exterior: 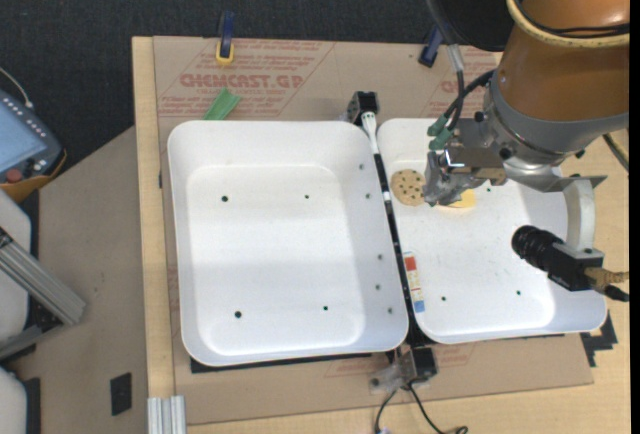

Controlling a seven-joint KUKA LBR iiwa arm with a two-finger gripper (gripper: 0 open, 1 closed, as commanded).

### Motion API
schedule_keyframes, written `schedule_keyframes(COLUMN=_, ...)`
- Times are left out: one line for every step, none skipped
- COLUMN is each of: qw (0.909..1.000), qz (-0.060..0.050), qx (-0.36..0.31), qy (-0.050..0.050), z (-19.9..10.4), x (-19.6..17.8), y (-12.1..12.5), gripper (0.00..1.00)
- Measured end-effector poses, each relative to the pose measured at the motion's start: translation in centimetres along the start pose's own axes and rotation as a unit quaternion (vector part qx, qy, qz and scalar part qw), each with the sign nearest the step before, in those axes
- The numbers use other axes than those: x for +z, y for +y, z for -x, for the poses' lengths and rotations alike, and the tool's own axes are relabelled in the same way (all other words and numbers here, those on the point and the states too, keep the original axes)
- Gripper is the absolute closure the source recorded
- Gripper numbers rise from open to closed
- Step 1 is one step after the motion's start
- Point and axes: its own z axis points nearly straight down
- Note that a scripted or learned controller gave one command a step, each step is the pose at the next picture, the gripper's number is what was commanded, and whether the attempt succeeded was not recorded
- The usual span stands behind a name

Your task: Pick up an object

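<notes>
My gripper [447,190] hangs low over the upper left part of the right bin [480,302], under the big orange-banded wrist. A round tan cracker-like disc with small holes [406,186] lies just left of the gripper. A pale yellow object [461,201] peeks out directly beneath the gripper, mostly hidden by it. A small white card with red and blue marks [413,282] rests against the right bin's left wall.
The left bin [200,252] lies beside the right one, their rims meeting along a black strip [385,212]. A black cylindrical part [545,252] of the arm hangs over the right bin's right side. Clamps [225,47] and green tape [222,105] sit on the cardboard behind.
</notes>
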Motion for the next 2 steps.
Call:
schedule_keyframes(qw=1.0000, qz=0.001, qx=0.000, qy=0.000, z=-4.9, x=0.8, y=-0.3, gripper=1.00)
schedule_keyframes(qw=1.0000, qz=0.005, qx=-0.001, qy=0.000, z=-10.3, x=-1.2, y=-0.2, gripper=1.00)
